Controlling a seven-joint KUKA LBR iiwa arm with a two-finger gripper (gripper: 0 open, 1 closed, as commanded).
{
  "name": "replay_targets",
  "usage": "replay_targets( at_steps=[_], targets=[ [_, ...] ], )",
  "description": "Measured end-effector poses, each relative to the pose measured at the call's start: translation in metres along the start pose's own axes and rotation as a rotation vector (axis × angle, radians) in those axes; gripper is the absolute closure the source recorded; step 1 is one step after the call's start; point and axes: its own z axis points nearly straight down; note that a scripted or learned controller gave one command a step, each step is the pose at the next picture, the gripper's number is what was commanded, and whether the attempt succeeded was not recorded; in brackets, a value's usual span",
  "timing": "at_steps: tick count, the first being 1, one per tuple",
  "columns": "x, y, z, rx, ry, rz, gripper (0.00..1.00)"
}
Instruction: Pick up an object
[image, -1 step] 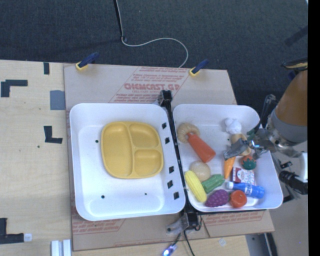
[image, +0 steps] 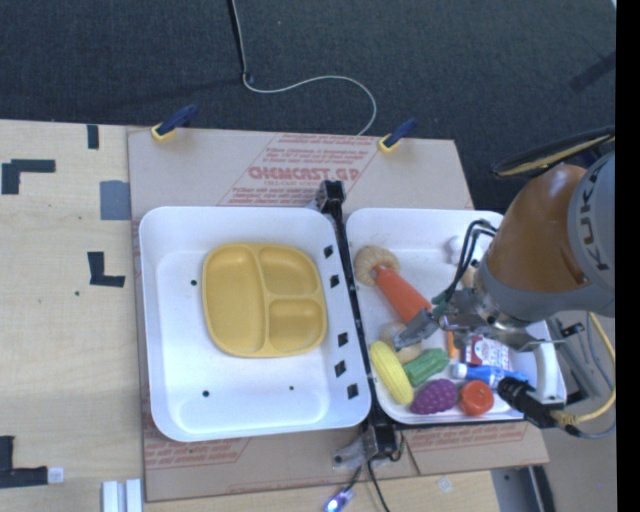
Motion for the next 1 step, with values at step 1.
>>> replay_targets(
  at_steps=[1],
  targets=[
    [0.0767,0.0020,-0.0010,-0.003,-0.001,-0.001,0.00]
  ],
)
